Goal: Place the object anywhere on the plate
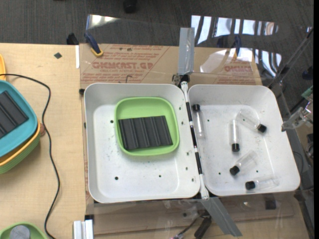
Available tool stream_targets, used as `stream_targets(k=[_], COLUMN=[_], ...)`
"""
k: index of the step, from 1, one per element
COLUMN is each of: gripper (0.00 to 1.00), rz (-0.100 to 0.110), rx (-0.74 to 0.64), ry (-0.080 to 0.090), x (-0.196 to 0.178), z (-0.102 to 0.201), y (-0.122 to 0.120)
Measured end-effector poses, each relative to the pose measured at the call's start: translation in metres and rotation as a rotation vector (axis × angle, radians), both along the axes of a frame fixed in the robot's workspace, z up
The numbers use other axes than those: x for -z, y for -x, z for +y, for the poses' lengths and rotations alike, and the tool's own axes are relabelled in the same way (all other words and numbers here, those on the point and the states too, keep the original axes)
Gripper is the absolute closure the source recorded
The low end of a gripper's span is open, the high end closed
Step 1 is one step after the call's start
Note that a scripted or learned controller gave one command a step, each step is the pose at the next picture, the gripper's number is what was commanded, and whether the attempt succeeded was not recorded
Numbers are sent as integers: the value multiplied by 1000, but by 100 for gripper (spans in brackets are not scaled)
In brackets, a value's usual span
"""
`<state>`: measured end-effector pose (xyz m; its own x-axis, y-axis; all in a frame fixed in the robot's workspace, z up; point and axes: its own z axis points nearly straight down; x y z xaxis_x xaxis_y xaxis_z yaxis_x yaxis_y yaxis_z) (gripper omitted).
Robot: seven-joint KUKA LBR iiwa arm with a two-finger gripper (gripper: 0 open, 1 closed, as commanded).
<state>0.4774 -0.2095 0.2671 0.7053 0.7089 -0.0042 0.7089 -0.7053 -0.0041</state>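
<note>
Looking down on the bench: two shallow white plastic bins sit side by side, both scuffed and speckled. The left bin (pixel 99 178) has a lime-green square plate (pixel 146 126) with rounded corners, and a dark ribbed rectangular pad (pixel 145 132) lies flat on it. The right bin (pixel 279 133) holds five clear little tubes with black caps, scattered about: one (pixel 197 122) along the left wall, one (pixel 233 135) upright-ish in the middle, one (pixel 251 120) near the top, one (pixel 243 163) lower down, and one (pixel 261 183) by the bottom edge. All of them lie well apart from the plate. A bit of the arm (pixel 299 116) pokes in at the right edge, blurry, so I can't tell what the hand's doing.
</note>
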Motion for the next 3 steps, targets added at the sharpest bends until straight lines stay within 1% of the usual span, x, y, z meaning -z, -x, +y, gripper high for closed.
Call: stream_targets(k=[1, 2, 3], gripper=[0, 0, 0], rz=[1, 0, 1], rx=[360, 583, 586], ry=[3, 4, 3], x=[-17, -57, -2], z=[-7, -13, -12], y=[0, 0, 0])
